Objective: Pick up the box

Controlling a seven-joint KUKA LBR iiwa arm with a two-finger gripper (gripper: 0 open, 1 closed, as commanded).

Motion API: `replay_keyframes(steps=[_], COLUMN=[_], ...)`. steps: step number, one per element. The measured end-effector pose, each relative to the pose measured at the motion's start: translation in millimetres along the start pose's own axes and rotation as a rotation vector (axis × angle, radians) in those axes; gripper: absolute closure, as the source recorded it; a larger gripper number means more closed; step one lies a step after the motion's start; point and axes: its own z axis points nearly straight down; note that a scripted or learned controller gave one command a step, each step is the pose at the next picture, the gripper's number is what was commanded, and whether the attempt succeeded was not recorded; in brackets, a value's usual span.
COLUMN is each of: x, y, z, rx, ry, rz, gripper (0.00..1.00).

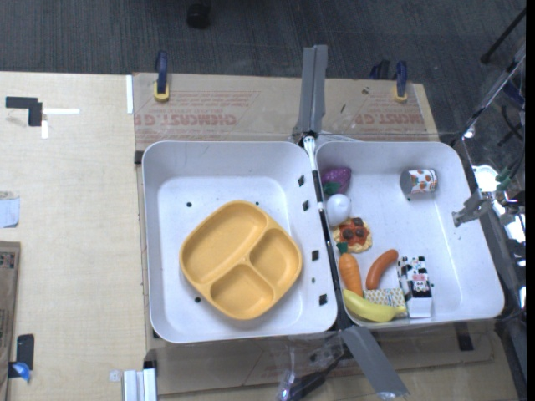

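I see the box (415,286) at the front right of the right bin (456,224), upright by the banana (369,307) and sausage (382,267). Yellow tray (241,260) sits in the left bin (167,224). Can (420,181) back right.

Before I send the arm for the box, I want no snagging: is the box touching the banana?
Cannot tell. In the camera view the box stands close beside the banana's right end at the right bin's front wall, with no plain gap or contact.
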Motion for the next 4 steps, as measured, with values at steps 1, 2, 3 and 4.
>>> replay_keyframes(steps=[1, 2, 3, 4], x=[71.9, 85.3, 62.5, 13.4], y=[1.4, 104.6, 146.0, 152.9], z=[106.5, 150.0, 154.4, 151.2], rx=[0.001, 0.000, 0.021, 0.009], ry=[0.001, -0.001, 0.000, 0.015], rz=[-0.007, 0.058, 0.134, 0.195], gripper=[0.00, 0.00, 0.00, 0.00])
